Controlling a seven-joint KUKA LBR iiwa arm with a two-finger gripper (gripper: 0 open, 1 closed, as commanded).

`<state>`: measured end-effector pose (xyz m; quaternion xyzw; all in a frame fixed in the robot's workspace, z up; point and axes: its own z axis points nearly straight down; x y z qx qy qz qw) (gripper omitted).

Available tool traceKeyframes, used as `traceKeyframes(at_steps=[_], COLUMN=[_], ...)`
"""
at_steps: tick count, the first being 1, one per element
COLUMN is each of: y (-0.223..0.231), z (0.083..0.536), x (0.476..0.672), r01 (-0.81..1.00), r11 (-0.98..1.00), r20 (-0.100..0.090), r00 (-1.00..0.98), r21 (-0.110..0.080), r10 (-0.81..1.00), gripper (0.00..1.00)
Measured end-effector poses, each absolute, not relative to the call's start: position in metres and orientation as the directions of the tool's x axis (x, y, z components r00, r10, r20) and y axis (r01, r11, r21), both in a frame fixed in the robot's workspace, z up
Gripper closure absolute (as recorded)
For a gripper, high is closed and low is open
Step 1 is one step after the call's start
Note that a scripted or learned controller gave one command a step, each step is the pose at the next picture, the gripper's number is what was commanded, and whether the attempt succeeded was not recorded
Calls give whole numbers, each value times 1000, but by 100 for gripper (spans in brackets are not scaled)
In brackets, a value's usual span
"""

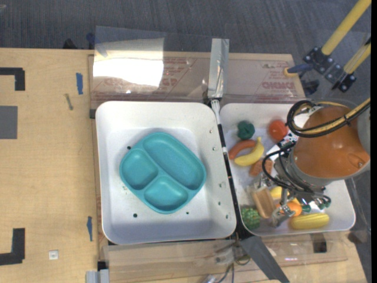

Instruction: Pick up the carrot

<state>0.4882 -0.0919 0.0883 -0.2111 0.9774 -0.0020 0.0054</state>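
Note:
The carrot (239, 149), an orange elongated piece, lies in the upper left part of the right bin (347, 217), partly under a yellow banana (254, 154). My gripper (284, 204) is low in the front half of that bin, below the orange wrist band (327, 146). It sits to the right of and nearer than the carrot, apart from it. A tan bread-like piece (265, 203) and a small orange item (293, 206) are right at the gripper; wrist and cables hide how they touch.
The left bin (112, 158) holds a teal divided plate (163, 171). The right bin also has a dark green vegetable (245, 128), a red-orange round fruit (277, 128), a green broccoli-like piece (251, 217) and a yellow item (310, 221). A metal divider (227, 181) separates the bins.

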Motion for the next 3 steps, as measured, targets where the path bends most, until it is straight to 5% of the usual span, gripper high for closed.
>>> traceKeyframes(at_steps=[1, 2, 3], y=[-91, -91, -91], z=[99, 112, 111], x=[491, 507, 507], r01=[-412, -166, -166], r11=[911, 986, 986], r20=[-17, -7, -7], r00=[-911, -986, -986], r21=[-9, 0, 0], r10=[-412, -166, -166], gripper=[100, 100, 0])
